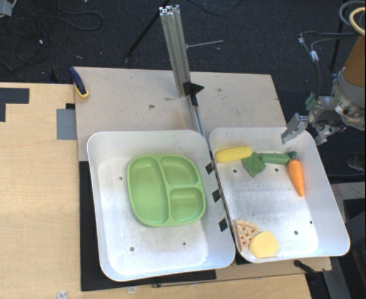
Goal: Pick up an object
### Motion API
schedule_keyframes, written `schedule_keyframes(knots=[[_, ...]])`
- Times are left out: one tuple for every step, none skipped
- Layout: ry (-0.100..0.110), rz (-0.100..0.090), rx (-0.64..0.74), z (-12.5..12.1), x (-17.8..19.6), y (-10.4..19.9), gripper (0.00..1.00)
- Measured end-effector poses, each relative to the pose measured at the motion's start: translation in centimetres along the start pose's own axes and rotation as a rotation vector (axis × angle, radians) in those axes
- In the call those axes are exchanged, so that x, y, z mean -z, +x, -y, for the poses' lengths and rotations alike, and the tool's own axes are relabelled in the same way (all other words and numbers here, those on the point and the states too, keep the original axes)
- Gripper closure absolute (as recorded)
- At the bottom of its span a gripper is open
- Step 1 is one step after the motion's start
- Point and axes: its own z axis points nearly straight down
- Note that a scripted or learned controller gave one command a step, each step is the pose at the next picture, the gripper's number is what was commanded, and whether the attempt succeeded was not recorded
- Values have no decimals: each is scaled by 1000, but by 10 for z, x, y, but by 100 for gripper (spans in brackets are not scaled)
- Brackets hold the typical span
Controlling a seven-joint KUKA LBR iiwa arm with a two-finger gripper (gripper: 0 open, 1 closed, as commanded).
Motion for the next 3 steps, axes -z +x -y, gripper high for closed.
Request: schedule_keyframes(knots=[[4,0,-1,-2,-44,-2,0],[5,-1,-1,-5,-108,2,0],[4,-1,-1,1,-152,3,0]])
